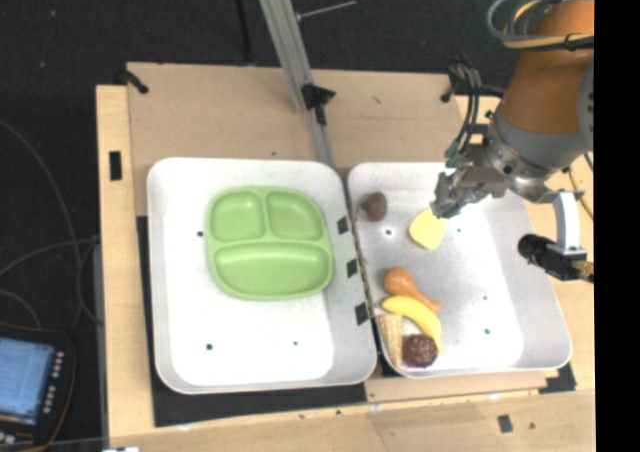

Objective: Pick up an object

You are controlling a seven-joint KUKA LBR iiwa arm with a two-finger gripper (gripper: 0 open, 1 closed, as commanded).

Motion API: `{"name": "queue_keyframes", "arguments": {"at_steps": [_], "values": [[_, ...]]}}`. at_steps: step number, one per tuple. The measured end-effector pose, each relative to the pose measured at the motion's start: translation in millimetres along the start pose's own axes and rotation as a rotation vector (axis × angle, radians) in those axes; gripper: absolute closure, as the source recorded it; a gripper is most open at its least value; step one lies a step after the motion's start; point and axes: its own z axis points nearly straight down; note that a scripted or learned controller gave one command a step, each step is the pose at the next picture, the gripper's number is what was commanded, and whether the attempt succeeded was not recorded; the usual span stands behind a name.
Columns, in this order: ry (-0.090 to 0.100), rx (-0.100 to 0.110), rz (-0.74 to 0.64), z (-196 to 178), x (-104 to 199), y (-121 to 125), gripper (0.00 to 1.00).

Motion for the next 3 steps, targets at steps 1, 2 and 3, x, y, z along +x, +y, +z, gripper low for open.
{"name": "queue_keyframes", "arguments": {"at_steps": [1,2,3], "values": [[0.0,0.0,0.0,9.1,53.0,24.3,1.0],[0.0,0.003,0.001,28.4,103.7,36.4,1.0],[0.001,0.0,-0.001,23.8,156.0,54.0,1.0]]}}
